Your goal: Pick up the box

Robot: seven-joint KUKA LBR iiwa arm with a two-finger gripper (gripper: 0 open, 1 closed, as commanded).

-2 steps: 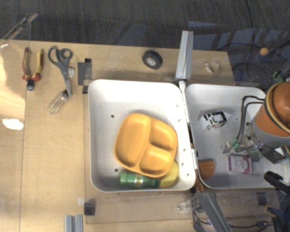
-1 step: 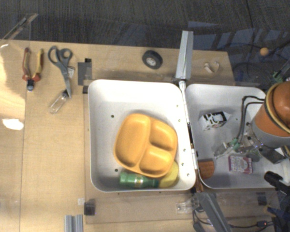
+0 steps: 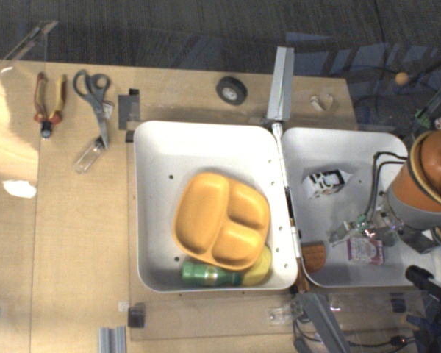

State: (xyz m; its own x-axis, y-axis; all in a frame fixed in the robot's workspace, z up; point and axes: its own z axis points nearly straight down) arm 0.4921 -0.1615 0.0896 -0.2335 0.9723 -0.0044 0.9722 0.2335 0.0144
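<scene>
From my remote seat, the box [image 3: 367, 251] sat near the right bin's [image 3: 309, 147] front edge under the gripper [image 3: 367, 229], couldn't tell its grip, while the left bin [image 3: 151, 197] held a yellow divided plate [image 3: 223, 218].

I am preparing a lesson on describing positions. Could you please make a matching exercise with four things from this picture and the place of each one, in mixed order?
Things:
1. yellow divided tray
2. green can
3. scissors
4. gripper

Places:
A. on the bench, left of both bins
B. in the right bin
C. at the left bin's near edge, under the tray's rim
D. in the middle of the left bin

Pairs: 1-D, 2-C, 3-A, 4-B
</scene>
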